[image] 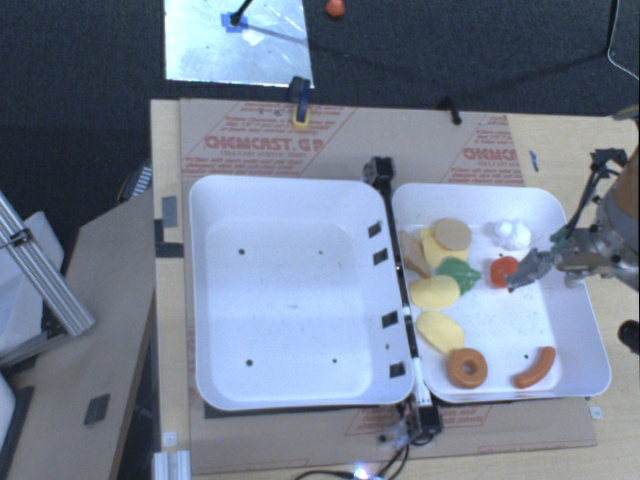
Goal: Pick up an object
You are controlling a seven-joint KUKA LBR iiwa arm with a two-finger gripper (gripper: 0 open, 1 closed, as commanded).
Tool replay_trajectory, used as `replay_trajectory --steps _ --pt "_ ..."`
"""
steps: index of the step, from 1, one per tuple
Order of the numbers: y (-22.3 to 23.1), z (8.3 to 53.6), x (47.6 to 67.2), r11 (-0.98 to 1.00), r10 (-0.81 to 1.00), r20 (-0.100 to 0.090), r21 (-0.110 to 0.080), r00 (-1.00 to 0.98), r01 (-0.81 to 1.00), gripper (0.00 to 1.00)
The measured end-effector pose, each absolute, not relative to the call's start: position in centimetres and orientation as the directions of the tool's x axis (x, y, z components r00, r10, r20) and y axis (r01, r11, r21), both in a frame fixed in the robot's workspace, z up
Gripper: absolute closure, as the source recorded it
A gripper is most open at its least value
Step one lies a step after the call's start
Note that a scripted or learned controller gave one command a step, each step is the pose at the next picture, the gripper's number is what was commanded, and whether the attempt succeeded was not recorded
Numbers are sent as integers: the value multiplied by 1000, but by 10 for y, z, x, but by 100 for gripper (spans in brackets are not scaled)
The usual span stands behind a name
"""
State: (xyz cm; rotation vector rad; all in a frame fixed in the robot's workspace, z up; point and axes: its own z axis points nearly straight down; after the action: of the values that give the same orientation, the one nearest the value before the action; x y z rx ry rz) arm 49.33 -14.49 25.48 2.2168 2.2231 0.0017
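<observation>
The right bin [575,313] holds several toy foods. A small red tomato-like piece [501,269] lies in its upper middle, with a white lump [512,233] just behind it. My gripper [527,270] reaches in from the right, its tip right beside the red piece on that piece's right; nothing shows as held. To the left lie a round tan cookie [452,233], a green leaf [461,274] and yellow pieces [435,292]. A brown donut [467,367] and an orange sausage [535,366] lie near the front wall.
The left bin [215,298] sits beside the right one, joined by a black-clipped divider [397,288]. Both rest on a cardboard sheet [330,133]. A shiny metal plate [200,28] and a small orange ball [335,7] lie on the dark floor behind.
</observation>
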Motion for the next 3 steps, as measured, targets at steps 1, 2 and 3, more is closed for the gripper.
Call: replay_trajectory --steps 1,2,3 --pt "-126 85 555 7 1000 1 3 -7 1000 0" --pt "-92 85 606 6 1000 -1 5 -6 1000 0" --pt "-173 84 583 3 1000 13 -4 -3 1000 0"
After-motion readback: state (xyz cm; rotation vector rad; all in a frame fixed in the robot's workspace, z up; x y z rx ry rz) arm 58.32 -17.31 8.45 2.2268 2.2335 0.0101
